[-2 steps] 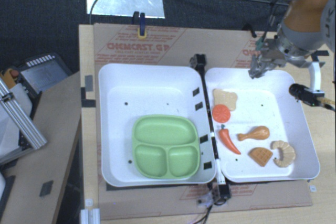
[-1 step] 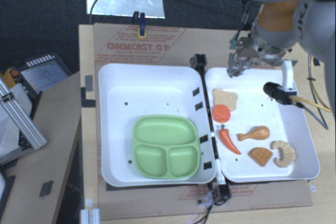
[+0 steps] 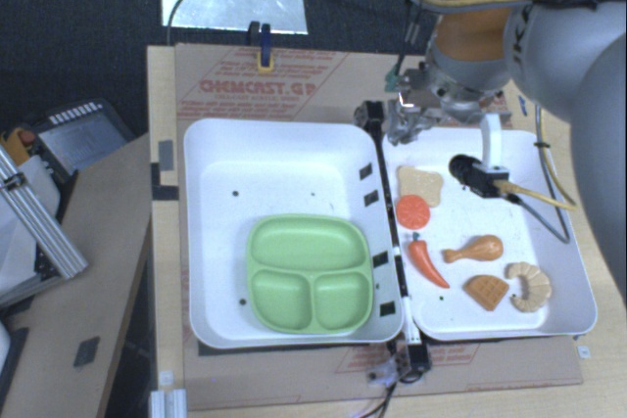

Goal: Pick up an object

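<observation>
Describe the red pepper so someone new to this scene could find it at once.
Look in the right-hand white bin, along the side next to the other bin. Just below the round orange-red slice lies the red pepper. It is the only long, thin, pointed piece; the drumstick beside it is brown and plump.

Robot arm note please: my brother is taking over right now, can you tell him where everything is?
Gripper: above the far left corner of the right bin.
Things: bread slice, tomato, red pepper, drumstick, waffle piece and croissant all lie in the right bin. A green plate sits in the left bin.
Done: nothing lifted yet.
Left: grab one thing; the bread slice looks nearest.
</observation>
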You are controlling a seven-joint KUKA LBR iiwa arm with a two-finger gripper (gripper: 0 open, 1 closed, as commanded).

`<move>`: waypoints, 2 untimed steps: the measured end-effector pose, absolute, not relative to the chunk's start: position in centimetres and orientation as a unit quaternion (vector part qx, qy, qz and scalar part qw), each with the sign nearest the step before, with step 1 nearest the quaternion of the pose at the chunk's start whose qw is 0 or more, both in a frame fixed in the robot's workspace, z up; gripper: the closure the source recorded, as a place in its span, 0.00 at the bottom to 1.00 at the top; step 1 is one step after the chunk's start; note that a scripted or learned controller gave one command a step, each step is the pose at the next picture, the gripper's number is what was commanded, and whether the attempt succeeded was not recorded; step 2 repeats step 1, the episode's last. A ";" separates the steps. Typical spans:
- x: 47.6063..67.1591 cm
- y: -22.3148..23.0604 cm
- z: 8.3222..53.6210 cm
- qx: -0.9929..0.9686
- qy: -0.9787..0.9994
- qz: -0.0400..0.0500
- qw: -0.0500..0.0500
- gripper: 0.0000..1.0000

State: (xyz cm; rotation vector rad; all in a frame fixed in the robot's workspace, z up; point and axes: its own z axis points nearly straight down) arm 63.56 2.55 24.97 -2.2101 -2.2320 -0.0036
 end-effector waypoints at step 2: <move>63.4 8.2 22.9 -0.704 -0.710 -0.001 0.001 1.00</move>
